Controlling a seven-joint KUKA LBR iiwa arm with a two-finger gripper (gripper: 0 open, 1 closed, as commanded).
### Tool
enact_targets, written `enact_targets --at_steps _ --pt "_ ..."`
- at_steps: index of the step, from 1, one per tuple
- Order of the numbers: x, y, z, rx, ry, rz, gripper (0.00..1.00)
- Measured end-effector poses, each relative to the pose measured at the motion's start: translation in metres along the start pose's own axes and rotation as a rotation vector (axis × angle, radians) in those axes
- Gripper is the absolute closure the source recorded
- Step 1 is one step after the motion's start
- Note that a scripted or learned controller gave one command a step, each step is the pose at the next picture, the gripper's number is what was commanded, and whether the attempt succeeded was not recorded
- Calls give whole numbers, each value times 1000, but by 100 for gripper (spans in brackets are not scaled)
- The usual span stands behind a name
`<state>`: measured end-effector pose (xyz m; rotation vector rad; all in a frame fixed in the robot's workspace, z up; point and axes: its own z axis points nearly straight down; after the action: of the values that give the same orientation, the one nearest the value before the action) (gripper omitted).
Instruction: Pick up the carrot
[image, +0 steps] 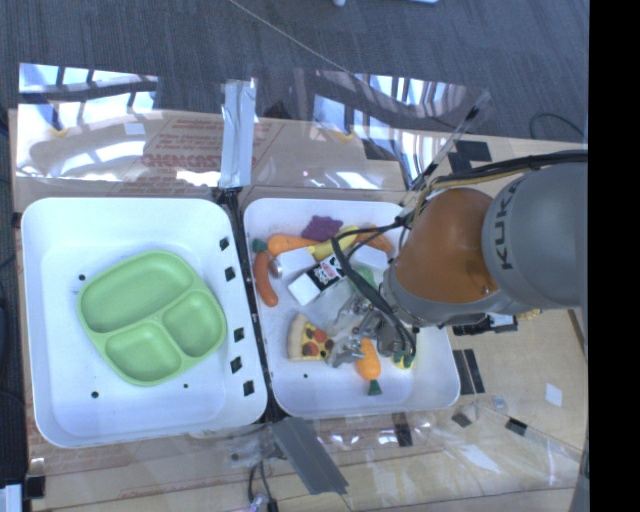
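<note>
Carrot (369, 362) sits near-right in the right bin (440, 395), beside the pizza (311, 341). Light, stiff, slick plastic; grab mid-body. Can't tell the gripper (352, 345) state.

Bright, even light is falling from above, whitening both bins (40, 300) and leaving only faint shadows. Strong glare is streaking across the clear plastic sheeting (90, 130) at the top, while small objects are showing slightly soft and grainy
</note>
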<state>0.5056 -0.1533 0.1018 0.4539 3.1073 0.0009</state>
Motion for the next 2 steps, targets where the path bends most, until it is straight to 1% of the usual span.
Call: enact_targets --at_steps 1,2 --pt "-2 56 -66 -1 -4 -32 100" --pt "26 -11 10 0 2 -421 100"
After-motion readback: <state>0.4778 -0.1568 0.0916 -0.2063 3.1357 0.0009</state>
